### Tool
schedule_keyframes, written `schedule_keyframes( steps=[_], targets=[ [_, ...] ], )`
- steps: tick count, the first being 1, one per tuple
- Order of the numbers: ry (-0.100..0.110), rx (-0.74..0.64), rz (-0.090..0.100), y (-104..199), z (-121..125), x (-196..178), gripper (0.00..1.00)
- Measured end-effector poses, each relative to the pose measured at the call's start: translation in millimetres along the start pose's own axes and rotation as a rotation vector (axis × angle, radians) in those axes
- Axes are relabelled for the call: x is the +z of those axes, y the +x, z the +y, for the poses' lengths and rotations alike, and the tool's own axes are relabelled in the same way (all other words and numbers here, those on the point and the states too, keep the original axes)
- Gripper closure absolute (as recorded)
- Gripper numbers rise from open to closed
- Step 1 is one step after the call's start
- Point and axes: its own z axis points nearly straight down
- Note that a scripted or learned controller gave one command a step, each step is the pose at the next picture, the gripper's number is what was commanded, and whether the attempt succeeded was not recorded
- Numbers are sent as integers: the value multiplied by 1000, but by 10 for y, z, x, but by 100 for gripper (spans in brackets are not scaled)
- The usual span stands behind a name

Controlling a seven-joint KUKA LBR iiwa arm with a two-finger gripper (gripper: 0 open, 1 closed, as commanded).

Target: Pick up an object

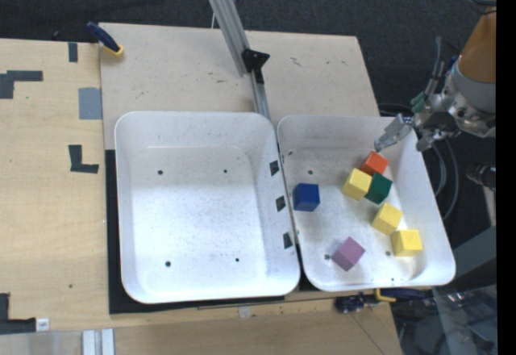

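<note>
Here, hand just above orange cube, its grip state unclear

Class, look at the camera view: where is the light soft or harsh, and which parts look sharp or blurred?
Camera view: soft, even light; faint shadows beside the cubes, such as the blue cube; the left bin is bright white without hard glare; the gripper looks slightly blurred, the blocks sharper.

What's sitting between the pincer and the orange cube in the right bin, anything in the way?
Nothing visible does. The pincer hangs above the right bin's far right corner, and the orange cube lies just below it in the view, top exposed. The yellow cube and green cube touch its near side.
</note>
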Motion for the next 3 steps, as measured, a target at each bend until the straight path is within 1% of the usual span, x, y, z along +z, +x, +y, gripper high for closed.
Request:
schedule_keyframes(
  steps=[1,2,3],
  targets=[
    [0,0,0,0,0,0,0],
    [5,1,0,-19,-16,438,0],
    [5,1,1,77,-63,945,0]
  ],
)
